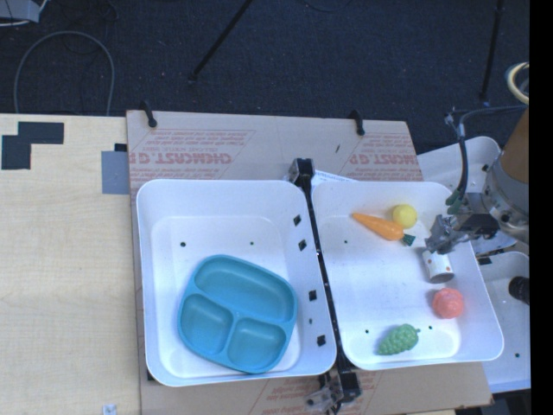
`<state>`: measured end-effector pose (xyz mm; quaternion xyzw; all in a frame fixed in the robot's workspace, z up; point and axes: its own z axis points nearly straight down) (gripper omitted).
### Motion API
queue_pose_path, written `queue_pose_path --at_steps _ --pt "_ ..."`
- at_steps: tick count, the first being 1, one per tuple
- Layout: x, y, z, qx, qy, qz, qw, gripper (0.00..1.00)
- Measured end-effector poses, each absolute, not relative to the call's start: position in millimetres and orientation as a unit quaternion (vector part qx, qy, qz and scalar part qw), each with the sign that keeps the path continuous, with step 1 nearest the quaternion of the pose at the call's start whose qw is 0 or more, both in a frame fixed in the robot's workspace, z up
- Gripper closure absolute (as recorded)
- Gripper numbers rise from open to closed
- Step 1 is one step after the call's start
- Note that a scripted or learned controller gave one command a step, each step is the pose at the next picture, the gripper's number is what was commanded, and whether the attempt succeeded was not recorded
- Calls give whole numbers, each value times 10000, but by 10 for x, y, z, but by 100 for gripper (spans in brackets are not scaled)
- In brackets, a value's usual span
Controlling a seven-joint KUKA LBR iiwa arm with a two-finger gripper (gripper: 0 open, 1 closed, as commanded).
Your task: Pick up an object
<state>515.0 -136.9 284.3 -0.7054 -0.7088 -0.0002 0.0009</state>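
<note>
Gripper (pixel 439 264) low in right bin (pixel 363 340), just above the red ball (pixel 448 303); opening unclear, maybe empty. Ball looks light, smooth, rolls easily; pinch across its middle.

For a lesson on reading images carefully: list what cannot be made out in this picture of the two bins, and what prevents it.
- Gripper: blurred and small, so fingers open or shut is unclear.
- Arm: cut off by the right edge.
- Carrot: its green top is partly hidden near the gripper.
- Tray: its underside is hidden.
</note>
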Motion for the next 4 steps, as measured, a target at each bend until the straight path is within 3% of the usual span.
queue_pose_path --at_steps 4 --pt "5770 661 2517 -7056 -7086 2 14 100"
